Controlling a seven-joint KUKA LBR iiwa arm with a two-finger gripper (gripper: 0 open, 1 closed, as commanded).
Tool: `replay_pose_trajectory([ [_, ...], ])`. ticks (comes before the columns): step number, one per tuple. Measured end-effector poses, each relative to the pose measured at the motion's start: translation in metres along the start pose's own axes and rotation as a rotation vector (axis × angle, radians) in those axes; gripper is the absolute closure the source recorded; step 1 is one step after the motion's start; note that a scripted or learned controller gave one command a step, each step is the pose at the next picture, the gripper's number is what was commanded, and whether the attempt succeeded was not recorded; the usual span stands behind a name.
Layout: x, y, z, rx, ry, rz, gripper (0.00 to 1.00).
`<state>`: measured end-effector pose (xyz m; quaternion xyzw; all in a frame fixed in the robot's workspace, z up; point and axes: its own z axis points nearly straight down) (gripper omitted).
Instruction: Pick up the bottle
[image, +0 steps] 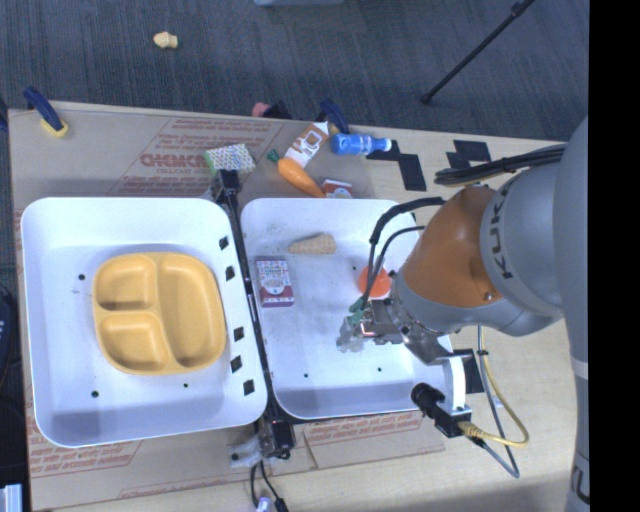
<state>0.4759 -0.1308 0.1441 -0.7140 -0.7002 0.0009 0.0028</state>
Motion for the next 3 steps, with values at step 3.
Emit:
replay_pose_trajectory([
  [3, -0.042, 0.000, -0.025, 0.002, 0.002, 1.022, 1.00],
])
